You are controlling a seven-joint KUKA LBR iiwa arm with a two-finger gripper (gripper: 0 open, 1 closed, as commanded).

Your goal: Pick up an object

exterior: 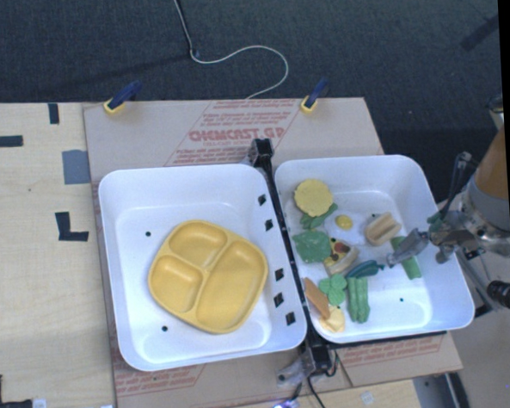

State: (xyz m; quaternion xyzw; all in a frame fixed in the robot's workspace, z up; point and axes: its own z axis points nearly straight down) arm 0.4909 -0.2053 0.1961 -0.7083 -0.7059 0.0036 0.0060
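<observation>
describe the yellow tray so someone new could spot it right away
Start at the two white bins side by side and take the left bin. In its middle lies the yellow tray, a rounded plate split into three compartments. It lies alone there, far larger than the small toy foods crowded in the right bin.

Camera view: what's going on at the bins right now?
The arm reaches in from the right, with its gripper low over the right bin, near that bin's right side. That bin holds a pile of toy food, including a yellow round piece and a green piece. The left bin holds a yellow divided plate. Nothing looks lifted yet; whether the gripper has grabbed anything can't be told.
</observation>
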